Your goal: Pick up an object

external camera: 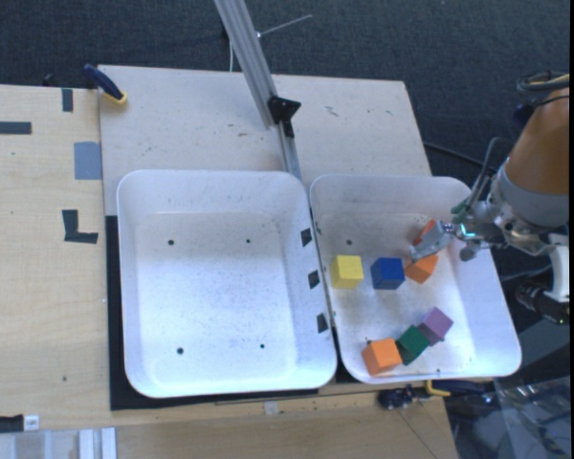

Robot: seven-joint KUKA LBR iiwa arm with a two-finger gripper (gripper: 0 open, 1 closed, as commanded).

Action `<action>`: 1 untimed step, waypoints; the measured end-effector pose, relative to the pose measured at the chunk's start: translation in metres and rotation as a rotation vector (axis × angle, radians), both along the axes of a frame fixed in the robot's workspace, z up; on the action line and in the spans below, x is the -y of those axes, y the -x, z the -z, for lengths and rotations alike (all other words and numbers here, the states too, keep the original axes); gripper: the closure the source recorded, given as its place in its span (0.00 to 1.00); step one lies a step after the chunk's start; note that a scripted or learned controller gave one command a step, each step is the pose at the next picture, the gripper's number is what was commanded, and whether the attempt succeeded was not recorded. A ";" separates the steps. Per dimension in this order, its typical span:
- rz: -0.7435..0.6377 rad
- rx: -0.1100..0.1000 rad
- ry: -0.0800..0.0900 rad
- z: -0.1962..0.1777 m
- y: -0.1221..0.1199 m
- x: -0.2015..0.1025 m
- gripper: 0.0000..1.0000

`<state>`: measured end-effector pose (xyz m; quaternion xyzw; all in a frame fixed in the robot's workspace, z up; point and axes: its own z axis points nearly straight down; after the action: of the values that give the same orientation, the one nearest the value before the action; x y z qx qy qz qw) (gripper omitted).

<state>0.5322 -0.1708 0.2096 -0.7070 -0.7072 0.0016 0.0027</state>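
Note:
The right bin (478,299) holds several small blocks. A yellow cube (347,271) and a blue cube (387,273) sit side by side near its middle. An orange block (422,270) lies just right of the blue cube. My gripper (434,243) hangs low right above that orange block, reaching in from the right. A small orange piece (427,229) shows at the gripper's upper side. Near the front wall sit a purple block (437,323), a green block (414,341) and another orange block (383,355), close together.
The left bin (139,256) stands beside the right one, their walls touching. A slanted metal rail (253,55) runs from the top down to the bins' shared edge. The grey arm with its orange band (540,165) fills the right side.

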 end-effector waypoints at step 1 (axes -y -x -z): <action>-0.002 0.004 0.001 -0.002 -0.001 0.000 0.00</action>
<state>0.5332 -0.1709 0.2120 -0.7063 -0.7079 0.0005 0.0006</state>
